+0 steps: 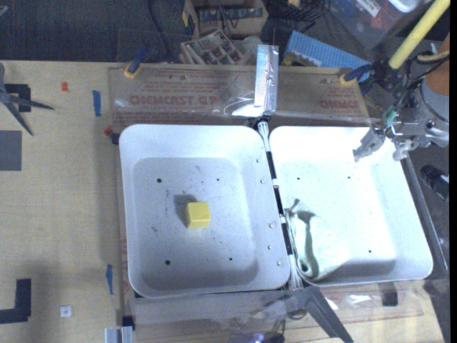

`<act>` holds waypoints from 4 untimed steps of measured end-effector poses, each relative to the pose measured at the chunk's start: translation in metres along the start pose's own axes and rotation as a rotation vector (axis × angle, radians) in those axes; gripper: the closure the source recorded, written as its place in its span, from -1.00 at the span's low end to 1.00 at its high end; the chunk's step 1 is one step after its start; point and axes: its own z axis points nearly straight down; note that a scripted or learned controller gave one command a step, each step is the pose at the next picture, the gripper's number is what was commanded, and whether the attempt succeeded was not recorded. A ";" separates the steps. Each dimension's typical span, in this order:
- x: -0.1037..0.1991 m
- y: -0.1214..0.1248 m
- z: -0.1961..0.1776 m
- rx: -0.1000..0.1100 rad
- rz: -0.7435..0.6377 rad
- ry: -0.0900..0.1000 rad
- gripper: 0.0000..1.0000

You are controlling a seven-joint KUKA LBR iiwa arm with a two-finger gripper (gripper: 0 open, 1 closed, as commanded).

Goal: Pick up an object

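A small yellow block (198,214) lies near the middle of the left bin (129,191). A limp grey-green strip (307,243) rests in the right bin (418,243), along its left wall near the front. My gripper (365,147) hangs over the far right corner of the right bin, well away from both objects. Nothing shows in its grasp.
A clear plastic panel (214,91) and an upright clear divider (265,77) stand behind the bins. Boxes and cables (221,13) clutter the floor beyond. The wooden bench (57,213) stretches to the left, with black tools (18,102) on it.
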 end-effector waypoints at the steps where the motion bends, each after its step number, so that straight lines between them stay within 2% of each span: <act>1: 0.000 0.000 0.000 0.000 0.000 0.000 -1.00; 4: 0.000 0.000 0.000 0.000 0.000 0.000 -1.00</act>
